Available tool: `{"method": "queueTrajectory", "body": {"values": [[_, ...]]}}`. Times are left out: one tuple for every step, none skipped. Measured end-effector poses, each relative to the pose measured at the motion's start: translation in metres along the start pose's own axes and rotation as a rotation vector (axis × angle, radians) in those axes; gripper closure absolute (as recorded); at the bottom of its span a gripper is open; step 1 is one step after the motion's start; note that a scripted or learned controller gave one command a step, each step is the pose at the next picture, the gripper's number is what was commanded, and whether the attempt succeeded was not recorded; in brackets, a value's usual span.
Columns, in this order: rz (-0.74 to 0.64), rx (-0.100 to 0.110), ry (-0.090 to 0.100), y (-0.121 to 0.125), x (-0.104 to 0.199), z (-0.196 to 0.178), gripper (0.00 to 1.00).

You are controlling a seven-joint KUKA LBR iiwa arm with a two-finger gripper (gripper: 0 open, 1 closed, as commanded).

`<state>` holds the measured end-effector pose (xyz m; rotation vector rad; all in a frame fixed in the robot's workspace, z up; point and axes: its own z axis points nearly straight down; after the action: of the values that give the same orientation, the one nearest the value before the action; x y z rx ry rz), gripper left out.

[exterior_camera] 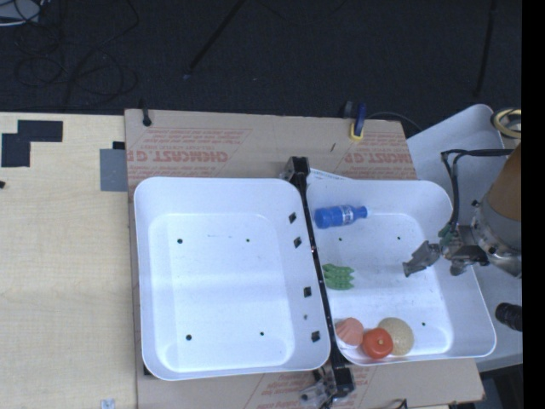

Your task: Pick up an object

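Observation:
The right bin (443, 196) holds a blue bottle (341, 216) lying on its side near the far wall. A small green object (338, 277) rests by the divider. At the near edge sit a pink-orange piece (348, 331), a red round object (377, 342) and a beige round object (398, 334), close together. My gripper (438, 261) hangs over the right side of this bin, open, with its fingers (418, 260) apart and nothing between them. It is well right of the green object and above the near cluster.
The left bin (145, 228) lies beside the right one, with a black clip rail (308, 254) between them. Both rest on cardboard (221, 143). A blue-yellow clamp (358, 122) stands at the back edge.

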<state>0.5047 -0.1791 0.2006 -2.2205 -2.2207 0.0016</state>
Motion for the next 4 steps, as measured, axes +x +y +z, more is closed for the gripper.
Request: {"method": "queueTrajectory", "body": {"values": [[0.000,0.001,-0.001,0.030,-0.035,0.042,0.00],[-0.004,-0.007,-0.002,0.119,-0.034,0.044,0.00],[-0.004,0.000,0.000,0.116,-0.034,0.034,1.00],[-0.005,0.008,0.006,0.044,0.038,0.043,1.00]]}}
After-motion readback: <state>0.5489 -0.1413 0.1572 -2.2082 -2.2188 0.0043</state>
